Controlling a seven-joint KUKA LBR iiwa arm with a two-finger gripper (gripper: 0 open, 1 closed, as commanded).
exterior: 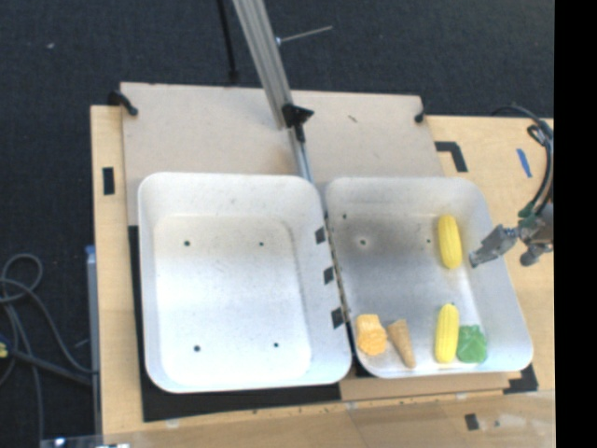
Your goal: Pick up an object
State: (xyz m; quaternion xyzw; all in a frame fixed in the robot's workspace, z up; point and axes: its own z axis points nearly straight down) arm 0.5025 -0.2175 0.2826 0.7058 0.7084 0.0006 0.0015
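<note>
Beside the gripper (492, 247) (finger state cannot be told), the corn cob (450, 241) looks light, rigid, slippery; mid-length grasping is advised.

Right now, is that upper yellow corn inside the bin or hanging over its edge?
Inside. The upper yellow corn lies flat on the floor of the right bin, near its right wall, with the gripper just beside it.

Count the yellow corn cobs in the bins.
2, both in the right bin: one corn cob near its right wall, just beside the gripper; the other corn cob at the front, next to the green piece.
</note>
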